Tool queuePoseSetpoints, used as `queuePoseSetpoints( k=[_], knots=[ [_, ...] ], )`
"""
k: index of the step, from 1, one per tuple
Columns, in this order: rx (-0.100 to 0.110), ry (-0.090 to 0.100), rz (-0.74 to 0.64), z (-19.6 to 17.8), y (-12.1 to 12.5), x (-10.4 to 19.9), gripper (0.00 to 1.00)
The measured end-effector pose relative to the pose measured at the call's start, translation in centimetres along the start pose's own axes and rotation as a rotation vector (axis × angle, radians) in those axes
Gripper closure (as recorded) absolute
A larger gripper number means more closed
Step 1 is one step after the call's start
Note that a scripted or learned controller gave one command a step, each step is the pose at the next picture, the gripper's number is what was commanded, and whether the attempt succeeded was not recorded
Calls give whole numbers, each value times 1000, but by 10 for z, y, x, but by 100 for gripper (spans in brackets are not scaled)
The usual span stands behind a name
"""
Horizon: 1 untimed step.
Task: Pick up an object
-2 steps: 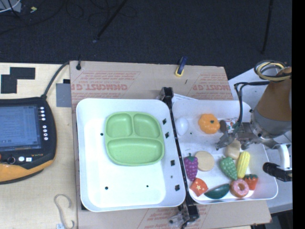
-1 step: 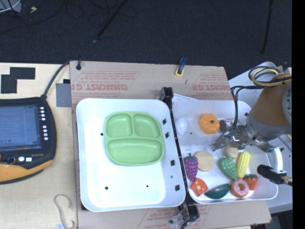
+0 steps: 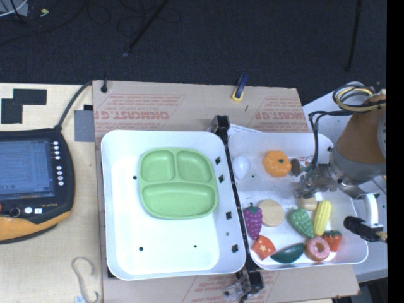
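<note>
The gripper (image 3: 309,187) is low in the right bin (image 3: 287,145) beside the toy corn (image 3: 322,216) — finger state unreadable, no object visibly lifted — pick pending.

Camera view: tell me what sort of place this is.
Probably a robotics lab bench for pick-up trials. A grey handheld control pendant with a screen lies beside two shallow white bins, plastic toy food such as a yellow corn cob fills one, and loose black cables trail behind.
</note>
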State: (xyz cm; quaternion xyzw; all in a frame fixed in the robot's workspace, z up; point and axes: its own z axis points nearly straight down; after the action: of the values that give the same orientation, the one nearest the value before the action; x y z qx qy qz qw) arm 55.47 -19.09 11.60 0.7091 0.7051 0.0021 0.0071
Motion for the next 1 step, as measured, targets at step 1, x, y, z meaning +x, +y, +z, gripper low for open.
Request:
queuePoseSetpoints(
  k=[1],
  knots=[
    [11, 7, -6, -53, 11, 1, 100]
  ],
)
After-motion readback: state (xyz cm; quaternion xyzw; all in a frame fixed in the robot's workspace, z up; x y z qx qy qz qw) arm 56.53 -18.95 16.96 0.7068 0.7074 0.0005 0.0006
